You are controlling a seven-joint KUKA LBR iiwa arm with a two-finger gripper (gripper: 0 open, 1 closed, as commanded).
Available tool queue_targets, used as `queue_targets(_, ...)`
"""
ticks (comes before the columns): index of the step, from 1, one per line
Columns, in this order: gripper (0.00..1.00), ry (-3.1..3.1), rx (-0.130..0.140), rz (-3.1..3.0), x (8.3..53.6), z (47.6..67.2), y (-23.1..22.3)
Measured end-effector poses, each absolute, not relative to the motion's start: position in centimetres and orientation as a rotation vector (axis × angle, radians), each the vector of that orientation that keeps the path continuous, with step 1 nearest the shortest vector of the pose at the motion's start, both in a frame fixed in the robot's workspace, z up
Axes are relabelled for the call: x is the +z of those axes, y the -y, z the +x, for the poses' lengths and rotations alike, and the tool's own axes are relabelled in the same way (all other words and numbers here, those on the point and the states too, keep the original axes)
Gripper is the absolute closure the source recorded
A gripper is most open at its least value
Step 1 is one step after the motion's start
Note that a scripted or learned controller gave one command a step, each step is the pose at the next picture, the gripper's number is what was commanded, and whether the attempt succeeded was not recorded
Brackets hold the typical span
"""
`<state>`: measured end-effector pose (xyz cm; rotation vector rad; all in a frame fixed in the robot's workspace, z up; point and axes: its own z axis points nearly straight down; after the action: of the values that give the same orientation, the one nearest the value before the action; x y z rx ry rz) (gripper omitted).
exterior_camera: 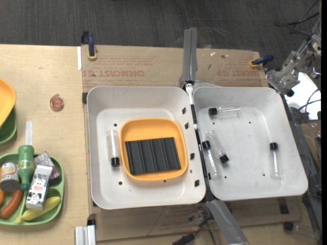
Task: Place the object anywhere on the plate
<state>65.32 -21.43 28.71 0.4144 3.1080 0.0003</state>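
Clear tubes point(218, 148) in right bin point(286, 185) hard to make out. Arm point(301, 70) cut off at right edge; jaw state unreadable.

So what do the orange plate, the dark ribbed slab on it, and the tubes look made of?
Orange plate: probably plastic, smooth, evenly coloured, with a soft sheen and rounded rim. Dark ribbed slab: matte, likely rubber or foam; it shows no glare. Tubes, like the one beside the plate: clear plastic or glass, see-through, with black caps.
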Motion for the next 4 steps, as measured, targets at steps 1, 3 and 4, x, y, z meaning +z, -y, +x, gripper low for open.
queue_targets(1, 1.0, -3.133, 0.0, -0.079, 34.3, 65.3, 22.2)
queue_targets(3, 0.0, -3.116, 0.001, -0.368, 26.3, 65.3, 15.7)
queue_targets(4, 0.0, -3.085, 0.0, -0.561, 23.7, 66.0, 21.5)
